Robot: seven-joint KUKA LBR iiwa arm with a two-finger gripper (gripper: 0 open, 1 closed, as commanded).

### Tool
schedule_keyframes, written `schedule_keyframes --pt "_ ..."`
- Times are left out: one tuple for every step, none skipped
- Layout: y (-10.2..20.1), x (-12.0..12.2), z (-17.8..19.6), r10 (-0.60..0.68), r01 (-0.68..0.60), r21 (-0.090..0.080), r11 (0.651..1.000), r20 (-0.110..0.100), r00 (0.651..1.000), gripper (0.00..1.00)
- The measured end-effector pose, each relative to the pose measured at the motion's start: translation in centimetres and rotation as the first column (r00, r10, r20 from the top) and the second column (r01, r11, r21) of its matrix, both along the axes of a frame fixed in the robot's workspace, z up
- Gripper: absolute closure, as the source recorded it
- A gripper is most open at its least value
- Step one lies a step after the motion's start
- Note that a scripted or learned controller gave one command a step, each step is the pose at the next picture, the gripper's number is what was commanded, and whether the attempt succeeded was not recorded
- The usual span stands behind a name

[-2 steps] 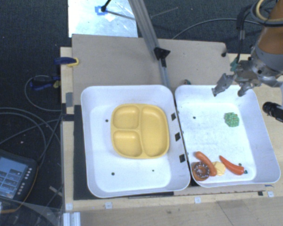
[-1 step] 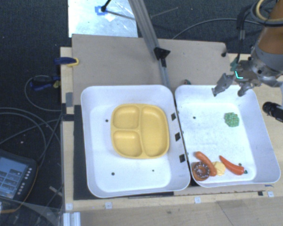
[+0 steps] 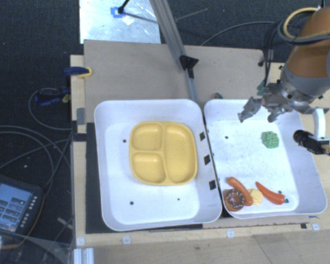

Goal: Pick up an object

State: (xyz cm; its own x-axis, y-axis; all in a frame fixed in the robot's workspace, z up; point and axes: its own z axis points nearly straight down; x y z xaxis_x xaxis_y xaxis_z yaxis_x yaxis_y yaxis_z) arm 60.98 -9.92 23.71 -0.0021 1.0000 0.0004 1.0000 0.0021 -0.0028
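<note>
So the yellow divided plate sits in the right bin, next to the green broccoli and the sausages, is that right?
Not quite. The camera view shows the yellow divided plate alone in the left bin. The green broccoli and the sausages lie in the right bin.

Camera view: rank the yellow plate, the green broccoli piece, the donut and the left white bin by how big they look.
1. left white bin
2. yellow plate
3. donut and green broccoli piece: they look about alike, so no ranking between them.
</note>
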Motion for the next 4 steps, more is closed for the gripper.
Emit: schedule_keyframes --pt "0.2 0.2 -4.2 -0.002 0.002 0.0 1.0 0.0 1.0 0.0" --pt "0.9 0.2 -10.3 -0.002 0.002 0.001 1.0 -0.002 1.0 0.0" --pt "0.9 0.5 -8.8 -0.002 0.002 0.0 1.0 0.007 1.0 1.0" --pt "0.4 -0.2 -3.9 -0.002 0.002 -0.001 1.0 0.009 1.0 1.0"
